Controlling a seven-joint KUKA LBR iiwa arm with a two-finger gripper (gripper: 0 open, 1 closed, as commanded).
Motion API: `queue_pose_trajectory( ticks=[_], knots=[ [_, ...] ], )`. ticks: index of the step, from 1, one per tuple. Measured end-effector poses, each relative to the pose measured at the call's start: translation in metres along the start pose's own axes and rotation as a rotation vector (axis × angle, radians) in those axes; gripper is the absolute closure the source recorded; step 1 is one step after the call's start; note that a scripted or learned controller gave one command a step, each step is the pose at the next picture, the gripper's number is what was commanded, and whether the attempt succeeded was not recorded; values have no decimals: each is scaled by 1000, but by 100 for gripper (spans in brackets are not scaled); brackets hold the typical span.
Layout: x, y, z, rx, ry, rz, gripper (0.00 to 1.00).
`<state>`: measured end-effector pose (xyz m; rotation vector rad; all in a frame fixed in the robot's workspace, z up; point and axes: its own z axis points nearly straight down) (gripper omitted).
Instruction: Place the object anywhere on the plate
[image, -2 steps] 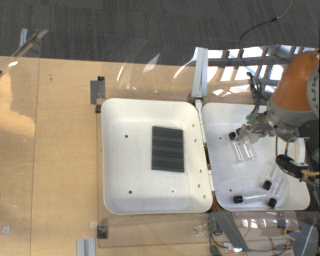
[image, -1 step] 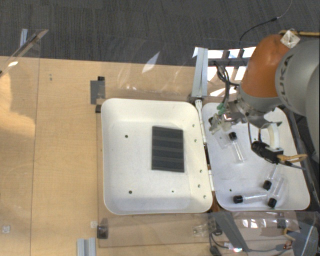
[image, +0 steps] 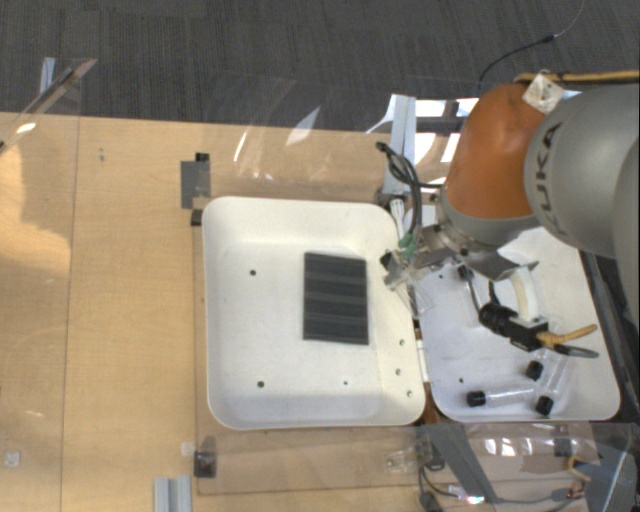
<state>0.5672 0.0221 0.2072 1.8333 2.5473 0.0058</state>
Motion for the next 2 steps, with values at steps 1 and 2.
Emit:
queue_pose_trajectory(
  ticks=[1,2],
  knots=[
    [61,46,23,1,1,45,100],
    [129,121,-32,-3,0,-152,100]
  ],
)
